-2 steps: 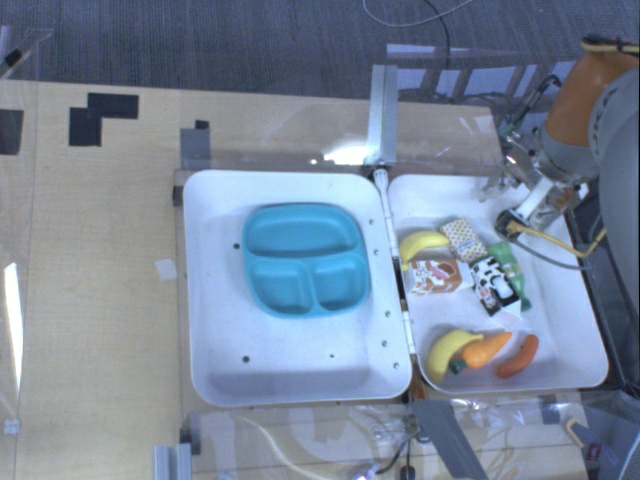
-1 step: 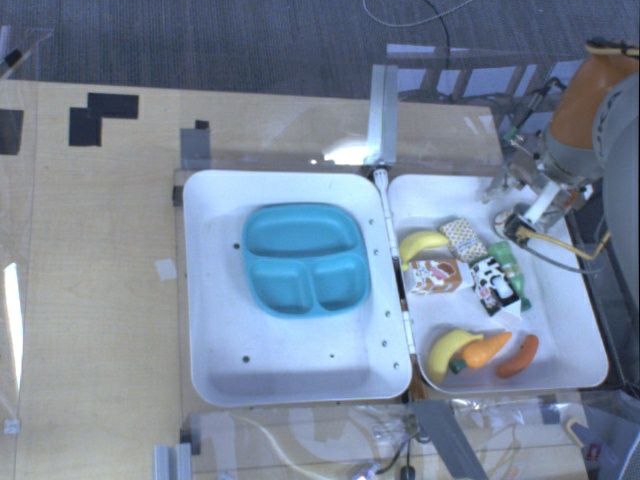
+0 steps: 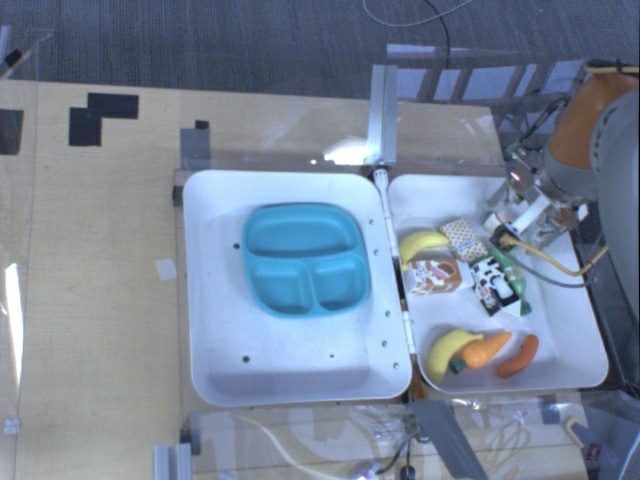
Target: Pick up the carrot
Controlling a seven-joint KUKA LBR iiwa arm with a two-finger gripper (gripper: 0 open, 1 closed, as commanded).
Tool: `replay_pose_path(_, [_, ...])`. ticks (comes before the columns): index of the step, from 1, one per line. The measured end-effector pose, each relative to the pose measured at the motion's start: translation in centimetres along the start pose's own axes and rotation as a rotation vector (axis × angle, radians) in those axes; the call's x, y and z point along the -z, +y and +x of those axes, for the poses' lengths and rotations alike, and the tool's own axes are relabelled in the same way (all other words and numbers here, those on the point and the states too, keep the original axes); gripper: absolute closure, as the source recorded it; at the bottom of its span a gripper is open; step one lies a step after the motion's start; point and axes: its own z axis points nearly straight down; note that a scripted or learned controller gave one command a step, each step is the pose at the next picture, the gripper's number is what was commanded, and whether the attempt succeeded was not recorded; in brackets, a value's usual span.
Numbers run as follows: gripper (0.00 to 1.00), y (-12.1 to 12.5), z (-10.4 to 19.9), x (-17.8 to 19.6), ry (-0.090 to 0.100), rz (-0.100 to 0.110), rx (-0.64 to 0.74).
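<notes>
The carrot (image 3: 486, 349) is orange with a small green top and lies near the front of the right bin (image 3: 570, 308). It sits between a yellow banana-like fruit (image 3: 447, 348) on its left and a red-orange sausage-shaped piece (image 3: 517, 357) on its right, touching or nearly touching both. My gripper (image 3: 512, 220) hangs over the back right part of the same bin. It is well behind the carrot, above a black-and-white patterned item (image 3: 490, 285).
A second banana (image 3: 423, 245), a patterned packet (image 3: 464, 235), a brown snack pack (image 3: 436, 276) and a green piece (image 3: 518, 290) crowd the middle of the right bin. The left bin (image 3: 215, 298) holds a blue divided plate (image 3: 304, 260).
</notes>
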Motion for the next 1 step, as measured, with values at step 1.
replay_pose_path(1, [0.0,-2.16,1.79,-1.34,-0.018,0.021,0.001])
